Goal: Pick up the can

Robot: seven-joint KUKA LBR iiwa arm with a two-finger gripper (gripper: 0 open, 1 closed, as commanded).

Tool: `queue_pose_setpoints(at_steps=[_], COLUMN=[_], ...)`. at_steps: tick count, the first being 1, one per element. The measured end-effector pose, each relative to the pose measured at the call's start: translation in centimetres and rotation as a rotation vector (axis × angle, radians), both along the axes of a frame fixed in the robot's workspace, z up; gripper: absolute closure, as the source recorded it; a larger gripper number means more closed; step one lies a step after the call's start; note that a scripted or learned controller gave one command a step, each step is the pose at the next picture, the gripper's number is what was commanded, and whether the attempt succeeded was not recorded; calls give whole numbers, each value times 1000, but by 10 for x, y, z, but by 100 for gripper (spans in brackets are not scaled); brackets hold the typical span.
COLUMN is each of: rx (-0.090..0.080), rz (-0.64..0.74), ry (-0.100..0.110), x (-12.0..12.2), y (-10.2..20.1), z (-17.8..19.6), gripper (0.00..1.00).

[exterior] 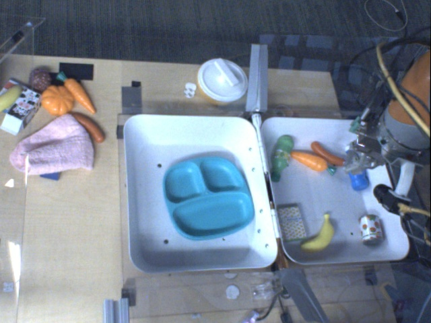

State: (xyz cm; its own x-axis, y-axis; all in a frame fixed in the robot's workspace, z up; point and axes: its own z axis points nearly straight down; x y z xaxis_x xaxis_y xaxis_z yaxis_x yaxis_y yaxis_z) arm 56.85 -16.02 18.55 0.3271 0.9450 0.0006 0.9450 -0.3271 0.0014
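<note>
Looks like the pickup isn't happening yet; the can [370, 228] is sitting upright near the lower right corner of the right bin [350, 251], off to the right of the banana [319, 235], and nothing is touching it; the claw [355, 161] is hanging further up the frame near the bin's right wall, well apart from the can, right over a small blue thing [359, 180] that's poking out just below it; so the whole job is still waiting to be done, I'd say: getting over to the can, closing on it, lifting it. As for the claw itself, I honestly can't tell if it's wide or narrow; it's a blurry grey lump from this angle, and the arm and cables on the right side of the frame are crowding it. The blue thing is also half covered, so I can't say what it is or whether the claw is touching it. The can's label is too tiny to read; the arm is getting cut off at the right edge of the frame.
</note>
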Motion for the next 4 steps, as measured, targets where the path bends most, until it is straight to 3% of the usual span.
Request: queue_pose_setpoints(at_steps=[1, 2, 3, 4], rx=[0, 0, -1, 0], rz=[0, -152, -38, 18], ry=[0, 1, -7, -8], x=[0, -53, 18, -22], y=[0, -24, -35, 15], z=[0, -88, -98, -96], gripper=[0, 0, 0, 0])
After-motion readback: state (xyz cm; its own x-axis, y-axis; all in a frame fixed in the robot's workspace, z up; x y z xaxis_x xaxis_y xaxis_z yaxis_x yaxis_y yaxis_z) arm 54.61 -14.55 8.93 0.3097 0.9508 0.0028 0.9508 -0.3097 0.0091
